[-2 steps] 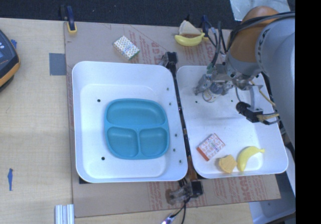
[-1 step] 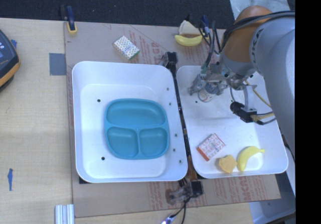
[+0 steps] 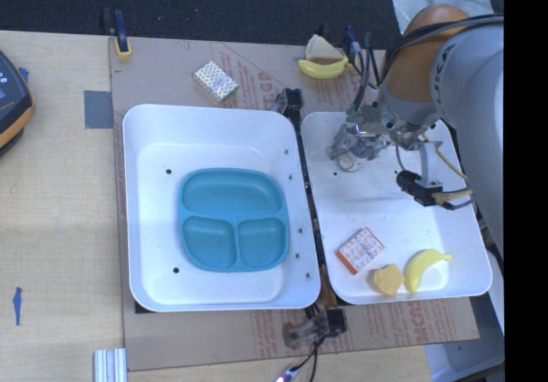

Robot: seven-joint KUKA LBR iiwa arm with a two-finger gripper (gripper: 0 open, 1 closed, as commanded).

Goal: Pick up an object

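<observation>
My gripper (image 3: 349, 152) hangs low over the back left part of the right bin (image 3: 377, 200), under the grey arm with its orange band. Near the front of that bin lie a small red and white box (image 3: 360, 249), an orange-yellow lump (image 3: 387, 279) and a yellow banana-shaped toy (image 3: 425, 267). They are well in front of the gripper and apart from it. Nothing shows between the fingers, which are too small and dark to read.
The left bin (image 3: 145, 200) holds a blue divided plate (image 3: 233, 219). Behind the bins on the bench lie a patterned small box (image 3: 215, 80) and a yellow banana with a wedge (image 3: 323, 62). A black cable plug (image 3: 419, 188) hangs off the arm over the right bin.
</observation>
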